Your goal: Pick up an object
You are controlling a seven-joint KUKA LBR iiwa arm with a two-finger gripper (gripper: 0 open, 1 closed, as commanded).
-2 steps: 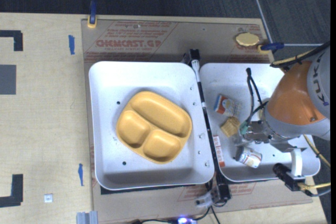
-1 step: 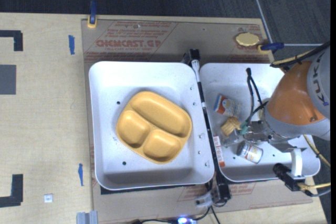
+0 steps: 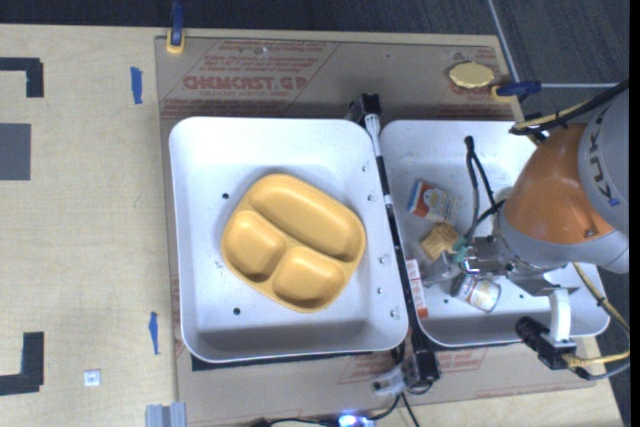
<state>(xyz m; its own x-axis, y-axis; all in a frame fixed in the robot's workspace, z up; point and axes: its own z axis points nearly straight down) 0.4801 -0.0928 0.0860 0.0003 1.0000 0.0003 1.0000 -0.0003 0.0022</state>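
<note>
The right bin (image 3: pixel 560 320) holds three small objects. A white packet with red and blue print (image 3: pixel 429 200) lies near its left wall. Below it sits a tan crinkled item (image 3: pixel 438 241). A small silvery jar (image 3: pixel 481 294) lies on its side toward the bin's front. My gripper (image 3: pixel 463 261) is low in this bin, between the tan item and the jar and close to both. The grey and orange arm (image 3: pixel 555 205) covers the bin's right half and hides what lies under it.
The left bin (image 3: pixel 195 215) holds a large yellow three-compartment tray (image 3: pixel 292 240). A black divider bar (image 3: pixel 385 205) runs between the bins. A black cable (image 3: pixel 472 170) loops over the right bin. A tan disc (image 3: pixel 471 74) rests on the board behind.
</note>
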